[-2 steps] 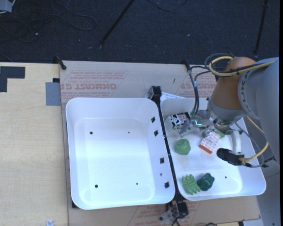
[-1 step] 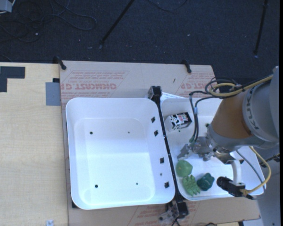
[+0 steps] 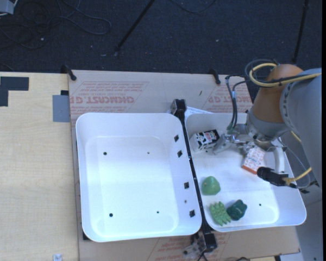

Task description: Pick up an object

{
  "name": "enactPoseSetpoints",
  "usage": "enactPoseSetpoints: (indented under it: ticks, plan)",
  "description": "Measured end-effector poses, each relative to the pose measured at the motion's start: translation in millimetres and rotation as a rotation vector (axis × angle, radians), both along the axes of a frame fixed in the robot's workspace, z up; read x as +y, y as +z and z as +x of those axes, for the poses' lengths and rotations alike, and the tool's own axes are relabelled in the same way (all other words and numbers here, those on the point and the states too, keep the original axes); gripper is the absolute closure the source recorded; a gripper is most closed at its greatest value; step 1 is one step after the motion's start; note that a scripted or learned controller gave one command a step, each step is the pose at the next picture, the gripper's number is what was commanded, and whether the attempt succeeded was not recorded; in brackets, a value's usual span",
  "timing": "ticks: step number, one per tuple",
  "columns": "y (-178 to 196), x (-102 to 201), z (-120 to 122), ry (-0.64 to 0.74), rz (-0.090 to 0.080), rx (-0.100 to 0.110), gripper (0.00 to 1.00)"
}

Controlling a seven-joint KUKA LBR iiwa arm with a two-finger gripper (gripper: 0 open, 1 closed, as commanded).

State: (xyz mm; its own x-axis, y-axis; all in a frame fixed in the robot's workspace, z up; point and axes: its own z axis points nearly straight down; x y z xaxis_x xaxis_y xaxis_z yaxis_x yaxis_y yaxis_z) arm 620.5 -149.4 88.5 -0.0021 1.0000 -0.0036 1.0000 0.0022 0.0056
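Beneath my bins lies a printed cardboard sheet (image 3: 125,91) on the pale wooden bench (image 3: 27,162). Dark floor (image 3: 152,26) behind, strewn with cables (image 3: 81,15).

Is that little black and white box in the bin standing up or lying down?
Lying down. The black and white box rests on its side on the right bin's floor, near the divider.

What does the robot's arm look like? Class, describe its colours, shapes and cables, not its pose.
The arm is a thick, rounded grey body with an orange band above the wrist. Black and yellow cables loop over the top of the band, and more thin cables trail down its side. A black part with a yellow lead sticks out lower down. At its end sits a small metal pincer.
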Motion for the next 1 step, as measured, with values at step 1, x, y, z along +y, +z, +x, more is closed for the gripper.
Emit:
enactPoseSetpoints:
  ticks: [1]
  plan:
    - [-0.2, -57.7, -46.2, -0.005, 0.010, 0.008, 0.00]
